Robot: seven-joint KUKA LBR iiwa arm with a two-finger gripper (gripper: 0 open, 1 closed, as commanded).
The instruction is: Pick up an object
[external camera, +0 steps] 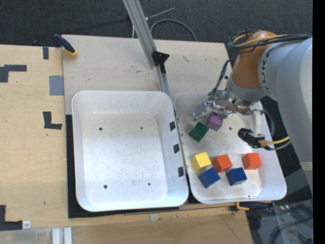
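1. At the near edge sits the wooden bench (30,136), with some dark tape marks on its left part.
2. Two white bins sit side by side on it. The left bin (122,98) is big and has just little dark specks on its floor.
3. The right bin (269,189) holds the blocks.
4. Nearest in that bin are two blue blocks, one (208,177) on the left and the other (236,176) to its right.
5. Just behind them sit a yellow block (201,160), an orange block (222,162) and a second orange block (251,160) farther right. The yellow block touches the left blue block.
6. Farther back lies a green block (198,131), tilted, near the bin's left wall.
7. Just beside the green block, up and to the right, is a purple block (215,121).
8. The end effector (216,109) hangs right over the purple block. The block's top is tucked under the metal parts. I cannot tell if the fingers are open or closed, or if they grip the block.
9. Behind that is the grey arm (284,70) with its orange band (249,65), coming in from the right.
10. Far back, a silver pole (139,22) slants across the bench, and a small blue and yellow thing (65,43) lies at the far left corner.
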